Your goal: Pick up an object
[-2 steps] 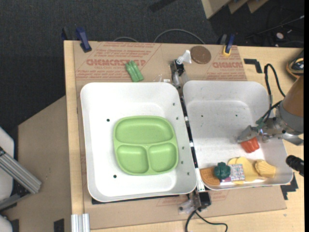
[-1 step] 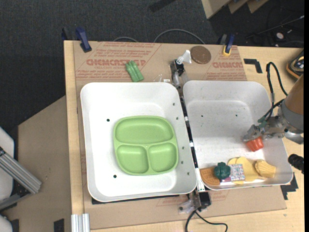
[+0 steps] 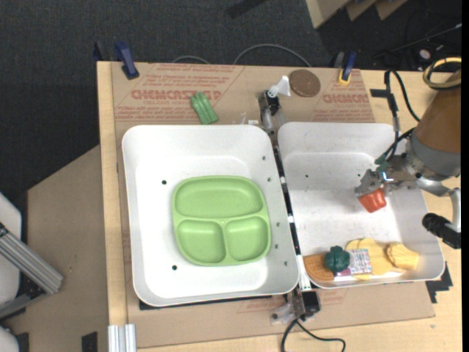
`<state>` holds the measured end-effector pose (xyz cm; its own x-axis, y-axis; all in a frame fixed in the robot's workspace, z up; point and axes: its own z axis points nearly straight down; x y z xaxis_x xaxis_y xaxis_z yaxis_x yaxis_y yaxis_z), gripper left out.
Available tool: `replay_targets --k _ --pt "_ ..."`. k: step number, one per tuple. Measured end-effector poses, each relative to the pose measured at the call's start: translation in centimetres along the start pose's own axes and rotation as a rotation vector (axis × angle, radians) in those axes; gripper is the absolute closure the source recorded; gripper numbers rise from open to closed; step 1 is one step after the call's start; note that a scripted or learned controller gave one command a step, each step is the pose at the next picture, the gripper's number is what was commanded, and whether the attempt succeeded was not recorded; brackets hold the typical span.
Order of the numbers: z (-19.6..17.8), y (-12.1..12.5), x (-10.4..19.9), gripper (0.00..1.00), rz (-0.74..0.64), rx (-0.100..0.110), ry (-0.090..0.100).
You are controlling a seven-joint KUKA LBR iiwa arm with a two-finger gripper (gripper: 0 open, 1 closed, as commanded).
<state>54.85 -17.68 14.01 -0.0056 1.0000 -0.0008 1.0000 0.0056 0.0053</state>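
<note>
The grey arm with its orange band reaches in from the right over the right bin (image 3: 322, 141). My gripper (image 3: 374, 189) points down near the bin's right-middle. A small red-orange object (image 3: 374, 202) sits at its tips, with a grey finger (image 3: 364, 189) against its left side, so the gripper looks shut on it. Along the right bin's front wall lie a dark green toy (image 3: 337, 259), a small pale printed packet (image 3: 359, 262), and yellow pieces (image 3: 401, 255) on an orange-brown item (image 3: 315, 268).
The left bin (image 3: 146, 160) holds a green sectioned plate (image 3: 220, 220). Behind the bins on the cardboard bench lie a green clip-like object (image 3: 204, 108) and a brown disc (image 3: 304, 83). Cables run at the back right.
</note>
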Motion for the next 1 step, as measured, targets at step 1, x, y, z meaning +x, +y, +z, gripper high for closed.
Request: replay_targets --k 1 --pt "5.39 9.03 8.96 1.00 -0.005 -0.008 -0.001"
